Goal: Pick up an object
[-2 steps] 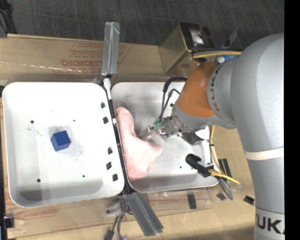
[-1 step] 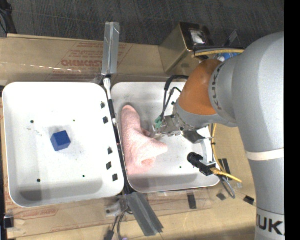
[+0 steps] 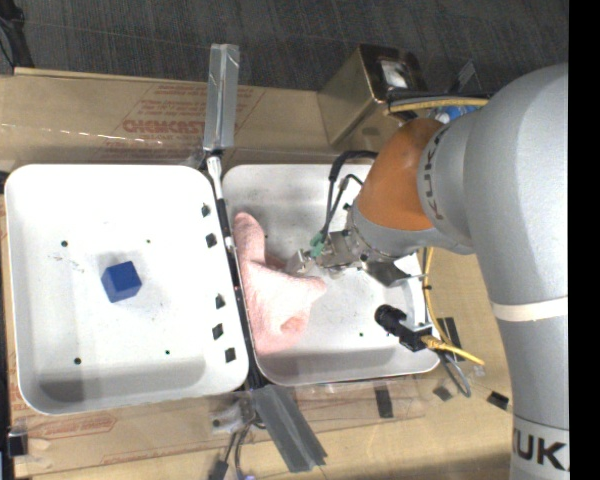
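The jaws (image 3: 315, 258) sit low in the right bin (image 3: 280, 183), at the edge of the pink cloth (image 3: 275, 298); whether they are apart or together I cannot tell. Nothing looks lifted yet. A blue cube (image 3: 122, 280) lies in the left bin (image 3: 40, 198).

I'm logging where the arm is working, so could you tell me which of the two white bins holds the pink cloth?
The right-hand bin, where the pink cloth lies by its left wall under the gripper. The left bin holds a blue cube.
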Robot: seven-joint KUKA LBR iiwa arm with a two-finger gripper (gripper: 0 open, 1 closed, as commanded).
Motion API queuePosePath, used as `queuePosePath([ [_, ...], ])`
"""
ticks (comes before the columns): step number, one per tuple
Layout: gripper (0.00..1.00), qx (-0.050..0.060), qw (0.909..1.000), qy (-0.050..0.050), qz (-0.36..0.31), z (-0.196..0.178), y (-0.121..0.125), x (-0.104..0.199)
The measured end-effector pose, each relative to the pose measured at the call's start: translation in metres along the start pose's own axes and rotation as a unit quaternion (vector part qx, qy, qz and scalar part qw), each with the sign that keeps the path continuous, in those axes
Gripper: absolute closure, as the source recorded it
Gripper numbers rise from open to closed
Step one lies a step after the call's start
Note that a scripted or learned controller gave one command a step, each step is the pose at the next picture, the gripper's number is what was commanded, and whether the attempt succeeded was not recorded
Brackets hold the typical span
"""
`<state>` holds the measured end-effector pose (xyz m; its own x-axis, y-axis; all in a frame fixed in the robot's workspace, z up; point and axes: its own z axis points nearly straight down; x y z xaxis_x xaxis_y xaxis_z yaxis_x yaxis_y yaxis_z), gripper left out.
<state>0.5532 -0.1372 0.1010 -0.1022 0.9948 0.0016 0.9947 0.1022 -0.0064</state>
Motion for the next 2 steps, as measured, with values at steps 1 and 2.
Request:
queuePosePath([
  [1, 0.00, -0.003, 0.9978, -0.001, -0.066, 0.0089, 0.0258, 0.0176],
  [2, 1.00, -0.002, 0.9977, -0.001, -0.067, -0.0005, 0.0256, 0.0177],
])
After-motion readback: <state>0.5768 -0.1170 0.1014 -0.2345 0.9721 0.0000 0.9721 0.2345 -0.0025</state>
